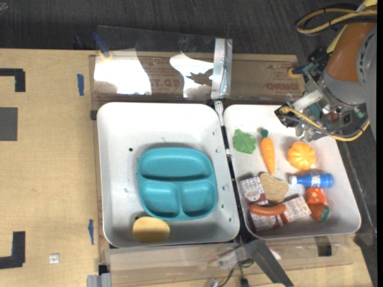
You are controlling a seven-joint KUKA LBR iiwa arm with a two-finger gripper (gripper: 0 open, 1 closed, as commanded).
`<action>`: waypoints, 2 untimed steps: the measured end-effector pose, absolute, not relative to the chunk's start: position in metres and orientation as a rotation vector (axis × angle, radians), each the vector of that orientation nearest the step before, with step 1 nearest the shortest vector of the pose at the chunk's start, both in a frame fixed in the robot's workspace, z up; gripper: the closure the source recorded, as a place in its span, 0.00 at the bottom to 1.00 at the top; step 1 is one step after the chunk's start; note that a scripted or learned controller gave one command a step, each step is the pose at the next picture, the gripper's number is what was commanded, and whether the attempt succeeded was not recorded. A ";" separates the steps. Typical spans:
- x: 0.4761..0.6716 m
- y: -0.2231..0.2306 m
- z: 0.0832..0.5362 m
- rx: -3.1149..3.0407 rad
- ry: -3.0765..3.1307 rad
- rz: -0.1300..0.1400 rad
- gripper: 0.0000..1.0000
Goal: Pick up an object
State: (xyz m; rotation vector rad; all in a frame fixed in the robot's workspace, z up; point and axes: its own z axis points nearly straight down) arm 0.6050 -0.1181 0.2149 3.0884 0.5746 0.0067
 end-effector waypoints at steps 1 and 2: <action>0.636 -0.106 0.088 3.125 0.322 0.009 1.00; 0.662 -0.116 0.086 3.126 0.323 0.004 1.00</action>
